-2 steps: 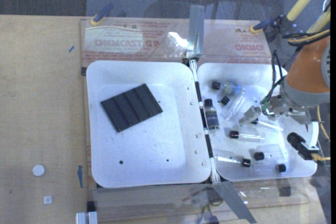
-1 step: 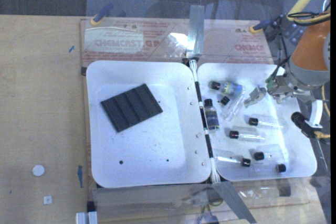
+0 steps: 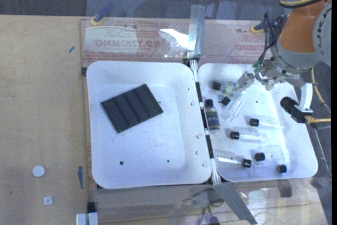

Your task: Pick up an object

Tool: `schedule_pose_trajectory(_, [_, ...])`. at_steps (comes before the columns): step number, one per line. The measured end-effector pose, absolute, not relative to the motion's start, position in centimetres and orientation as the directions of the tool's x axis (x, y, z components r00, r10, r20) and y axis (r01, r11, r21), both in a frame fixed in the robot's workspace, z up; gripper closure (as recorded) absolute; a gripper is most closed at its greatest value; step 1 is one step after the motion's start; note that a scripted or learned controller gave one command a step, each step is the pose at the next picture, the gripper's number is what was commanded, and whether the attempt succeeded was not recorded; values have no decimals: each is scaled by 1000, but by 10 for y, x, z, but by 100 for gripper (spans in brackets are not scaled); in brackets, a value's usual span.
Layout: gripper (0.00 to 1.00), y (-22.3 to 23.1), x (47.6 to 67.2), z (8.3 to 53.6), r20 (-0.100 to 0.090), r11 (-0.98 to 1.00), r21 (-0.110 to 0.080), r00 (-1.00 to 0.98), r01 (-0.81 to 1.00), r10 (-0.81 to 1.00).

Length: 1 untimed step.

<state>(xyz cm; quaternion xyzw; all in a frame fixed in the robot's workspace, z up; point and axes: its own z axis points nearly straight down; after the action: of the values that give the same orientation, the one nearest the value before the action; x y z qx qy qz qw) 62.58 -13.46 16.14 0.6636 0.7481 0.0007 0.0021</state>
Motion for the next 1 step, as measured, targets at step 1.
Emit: schedule_pose_trajectory(1, [0, -115, 610, 88, -1, 139, 3, -139, 990, 990])
